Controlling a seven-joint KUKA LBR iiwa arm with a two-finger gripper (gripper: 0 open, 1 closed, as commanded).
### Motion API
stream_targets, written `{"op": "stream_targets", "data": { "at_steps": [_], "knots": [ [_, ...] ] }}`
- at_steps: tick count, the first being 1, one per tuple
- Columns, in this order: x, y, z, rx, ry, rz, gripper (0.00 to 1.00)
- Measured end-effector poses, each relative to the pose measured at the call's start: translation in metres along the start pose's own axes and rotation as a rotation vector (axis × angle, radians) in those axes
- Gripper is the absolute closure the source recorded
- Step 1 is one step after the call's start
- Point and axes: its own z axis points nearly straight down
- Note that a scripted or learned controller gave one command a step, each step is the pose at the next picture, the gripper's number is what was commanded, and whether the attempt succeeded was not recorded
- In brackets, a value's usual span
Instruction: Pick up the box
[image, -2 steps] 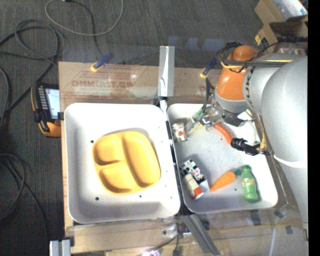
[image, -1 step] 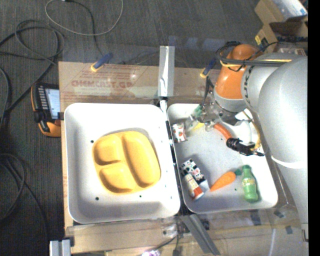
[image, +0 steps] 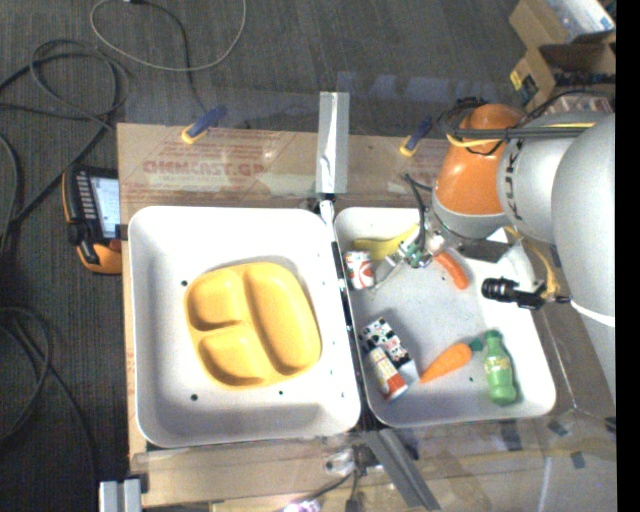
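Observation:
The box (image: 386, 341) is small, white with black spots, and lies in the right bin (image: 530, 400) near its left wall. Touching its near side is a second small carton (image: 387, 373) with a red end. My gripper (image: 414, 250) is at the far end of the right bin, just above a yellow banana (image: 383, 243), well beyond the box and apart from it. The grey arm with its orange band (image: 478, 180) comes in from the right.
The right bin also holds a small red-and-white can (image: 359, 270), a carrot (image: 446, 361), a green bottle (image: 499, 369) and an orange piece (image: 451, 270) beside the gripper. A yellow divided tray (image: 253, 323) lies in the left bin (image: 160, 250).

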Motion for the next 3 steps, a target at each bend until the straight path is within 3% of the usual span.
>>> {"op": "stream_targets", "data": {
  "at_steps": [1, 2, 3],
  "knots": [
    [-0.011, 0.021, 0.002, 0.009, 0.014, 0.434, 0.00],
    [0.022, -0.034, -0.001, -0.002, 0.005, 0.128, 0.00],
    [0.031, -0.010, -0.093, 0.010, 0.016, 0.397, 0.00]
  ]
}}
